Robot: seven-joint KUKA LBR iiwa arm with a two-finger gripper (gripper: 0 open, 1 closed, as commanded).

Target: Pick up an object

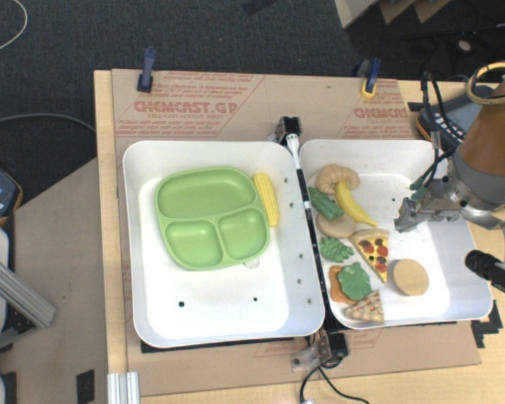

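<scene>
In the right bin, toy foods lie along the left side: a tan pastry, a yellow banana, a green pepper, a pizza slice, a round tan cookie, a green leafy piece on orange and a crusty wedge. My gripper hangs low over the bin's bare middle, right of the banana and above the cookie, touching none of them. Nothing shows in its grasp.
The left bin holds a green divided plate with a yellow corn cob beside its right edge. A black-clipped divider separates the bins. The arm's orange band rises at the right bin's far right.
</scene>
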